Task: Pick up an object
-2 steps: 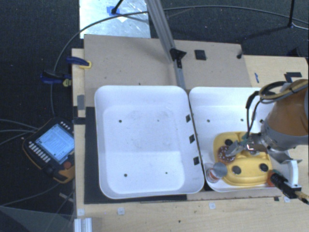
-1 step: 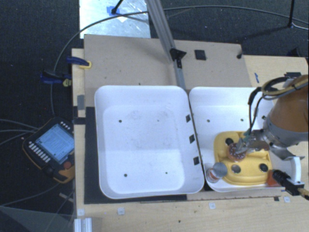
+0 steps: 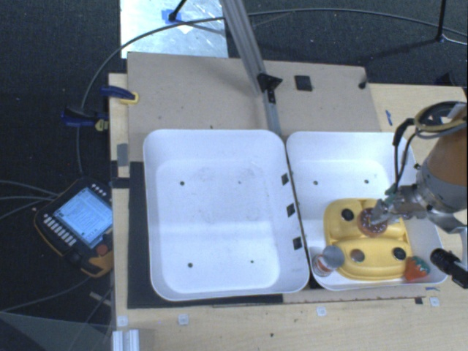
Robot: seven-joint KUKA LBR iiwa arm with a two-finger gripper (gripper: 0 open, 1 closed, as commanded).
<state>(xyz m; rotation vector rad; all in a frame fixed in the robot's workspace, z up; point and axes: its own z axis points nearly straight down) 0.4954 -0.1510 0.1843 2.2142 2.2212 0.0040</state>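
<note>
Hovering low over the yellow tray [image 3: 364, 251] in the right bin [image 3: 344, 167], gripper [image 3: 374, 221] near a reddish ring [image 3: 373, 227]; open or shut, cannot tell. At five o'clock, small red piece [image 3: 417, 269]. Probably light, rigid, slick plastic; best pinched across a raised edge

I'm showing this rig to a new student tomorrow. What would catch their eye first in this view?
Most likely the big yellow toy with dark holes, lying in the near part of the right bin. The gripper is down on top of it, the grey arm with its orange band coming in from the right. A small red-orange piece sits by the toy's near right corner and a grey round one at its near left.
</note>
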